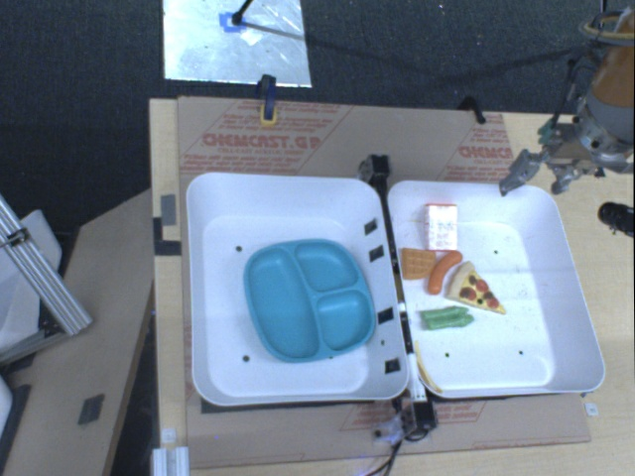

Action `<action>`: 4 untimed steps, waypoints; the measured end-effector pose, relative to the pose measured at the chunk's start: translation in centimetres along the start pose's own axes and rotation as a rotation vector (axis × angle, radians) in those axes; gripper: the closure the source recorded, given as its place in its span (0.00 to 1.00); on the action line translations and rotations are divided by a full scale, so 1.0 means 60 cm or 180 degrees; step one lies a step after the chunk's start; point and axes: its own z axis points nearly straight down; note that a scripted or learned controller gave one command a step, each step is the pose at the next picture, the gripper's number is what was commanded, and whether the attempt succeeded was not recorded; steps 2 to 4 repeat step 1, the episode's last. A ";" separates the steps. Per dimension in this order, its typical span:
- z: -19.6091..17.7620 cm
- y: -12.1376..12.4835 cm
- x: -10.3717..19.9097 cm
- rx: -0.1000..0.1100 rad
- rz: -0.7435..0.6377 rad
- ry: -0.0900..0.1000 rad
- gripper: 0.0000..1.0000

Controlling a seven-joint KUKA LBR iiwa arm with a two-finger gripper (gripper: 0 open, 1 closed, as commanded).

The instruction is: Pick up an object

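The gripper point(544, 170) hangs over the right bin's point(556, 365) far corner, jaws spread wide, empty. The toys, hotdog point(444, 272) touching pizza point(474, 289), sit crowded; a grab could snag two.

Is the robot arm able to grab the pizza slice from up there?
Probably yes. The pizza slice lies flat in the right bin, uncovered from above, though the sausage crowds its left edge. The end effector hovers by the far rim.
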 end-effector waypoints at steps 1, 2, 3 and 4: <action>-0.014 0.004 0.001 -0.0038 -0.0009 -0.0009 0.00; -0.014 0.004 0.001 -0.0038 -0.0009 -0.0009 0.00; -0.014 0.004 0.001 -0.0038 -0.0009 -0.0009 0.00; -0.014 0.004 0.001 -0.0038 -0.0009 -0.0009 0.00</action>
